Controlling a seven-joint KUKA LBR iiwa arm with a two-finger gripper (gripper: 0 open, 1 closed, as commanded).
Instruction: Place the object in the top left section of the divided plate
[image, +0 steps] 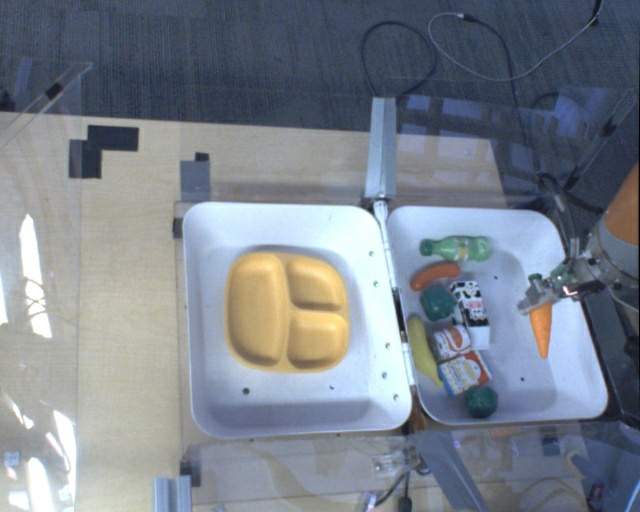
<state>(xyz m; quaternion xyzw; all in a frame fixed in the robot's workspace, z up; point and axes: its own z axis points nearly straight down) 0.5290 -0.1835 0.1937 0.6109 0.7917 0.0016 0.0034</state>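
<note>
Here's the counter (120, 300), pale wood, with two white bins sitting side by side on it. The left bin (200, 400) carries the yellow divided plate (288, 308), one long section down its left side and two smaller sections stacked on its right.

Over in the right bin (580, 400), the arm (620, 225) comes in from the right edge, orange band showing, and the hand (552, 287) sits low against the bin's right side. Right under it lies an orange carrot (541, 330), thick end up toward the hand, tip pointing down toward the near wall. The top of the carrot meets the hand's tip, touching or very nearly so. Whether the hand is open or closed, I can't tell from here, and I can't tell if it has the carrot in its grip at all.

The rest of the clutter is well apart, over on the bin's left half: a green bottle (456, 247) lying on its side at the top, an orange sausage-shaped piece (436, 274) just below it, a dark green lump (436, 302), a black-and-white carton (467, 301), a yellow banana (424, 350) along the left wall, two red-and-white packets (458, 358), and a dark green round piece (482, 401) at the bottom.
</note>
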